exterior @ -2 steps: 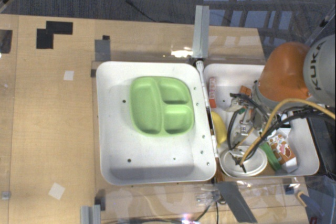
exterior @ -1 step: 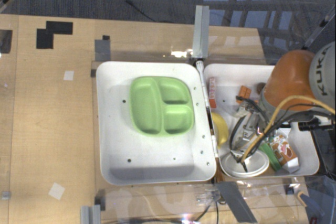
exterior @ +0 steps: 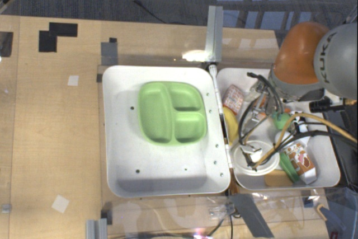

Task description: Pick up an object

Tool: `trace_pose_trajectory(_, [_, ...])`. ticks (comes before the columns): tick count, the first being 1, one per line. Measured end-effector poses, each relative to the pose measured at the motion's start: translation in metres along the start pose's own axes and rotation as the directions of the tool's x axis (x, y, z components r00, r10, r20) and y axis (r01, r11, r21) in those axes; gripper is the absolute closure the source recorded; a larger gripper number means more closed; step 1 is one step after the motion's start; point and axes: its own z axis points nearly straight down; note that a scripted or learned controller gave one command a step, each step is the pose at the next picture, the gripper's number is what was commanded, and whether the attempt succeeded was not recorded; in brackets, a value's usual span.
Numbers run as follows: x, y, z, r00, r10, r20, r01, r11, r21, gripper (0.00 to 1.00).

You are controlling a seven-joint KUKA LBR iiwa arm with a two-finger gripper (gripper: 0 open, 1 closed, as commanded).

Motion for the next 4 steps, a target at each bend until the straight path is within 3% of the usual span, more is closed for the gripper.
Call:
trace_pose_trajectory(1, [0.001,-0.102,-0.005,1.0,-0.018,0.011,0.018,1.0,-0.004,0.0])
trace_pose_trajectory(2, [-0.002,-0.096,-0.019,0.999,-0.025,0.022,0.025,1.0,-0.01,1.0])
trace_pose_trajectory(3, [-0.018,-0.104,-0.128,0.88,-0.474,0.002,0.474,0.88,0.003,1.0])
trace_pose_trajectory(4, [-0.017,-0.104,-0.125,0.88,-0.474,-0.003,0.474,0.88,-0.001,0.0])
